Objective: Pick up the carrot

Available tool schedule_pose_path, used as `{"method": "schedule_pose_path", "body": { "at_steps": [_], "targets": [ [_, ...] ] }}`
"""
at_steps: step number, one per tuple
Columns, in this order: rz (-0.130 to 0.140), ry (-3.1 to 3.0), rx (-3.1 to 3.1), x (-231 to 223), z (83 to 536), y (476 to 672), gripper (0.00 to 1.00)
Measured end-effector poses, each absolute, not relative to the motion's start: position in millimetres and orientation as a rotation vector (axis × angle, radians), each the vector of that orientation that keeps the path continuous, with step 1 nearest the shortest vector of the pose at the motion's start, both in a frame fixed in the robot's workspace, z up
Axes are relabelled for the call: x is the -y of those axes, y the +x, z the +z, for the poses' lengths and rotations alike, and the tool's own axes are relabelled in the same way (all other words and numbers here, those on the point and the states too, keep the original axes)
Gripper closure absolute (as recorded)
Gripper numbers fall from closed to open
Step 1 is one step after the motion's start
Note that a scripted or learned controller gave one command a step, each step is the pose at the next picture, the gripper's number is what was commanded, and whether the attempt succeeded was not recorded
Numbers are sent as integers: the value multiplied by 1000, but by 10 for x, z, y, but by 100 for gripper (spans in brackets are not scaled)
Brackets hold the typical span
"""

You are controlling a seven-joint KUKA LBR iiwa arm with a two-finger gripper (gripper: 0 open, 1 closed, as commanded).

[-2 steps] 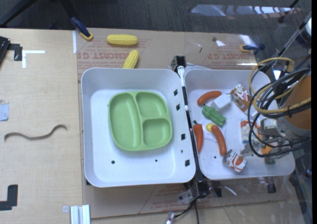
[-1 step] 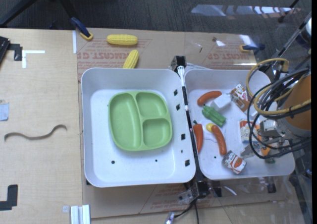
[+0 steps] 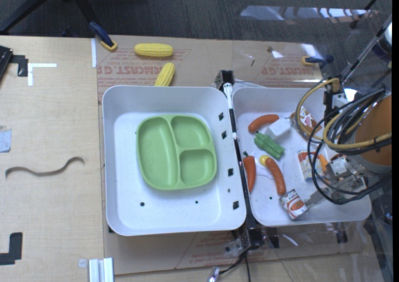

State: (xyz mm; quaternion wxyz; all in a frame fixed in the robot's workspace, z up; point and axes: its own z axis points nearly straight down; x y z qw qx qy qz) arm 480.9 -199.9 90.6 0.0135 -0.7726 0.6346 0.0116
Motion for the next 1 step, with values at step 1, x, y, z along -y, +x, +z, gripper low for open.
{"method": "schedule_pose_path", "body": {
  "at_steps": [1],
  "targets": [
    [18, -2273, -2131, 2002, 919, 4834, 0]
  ]
}}
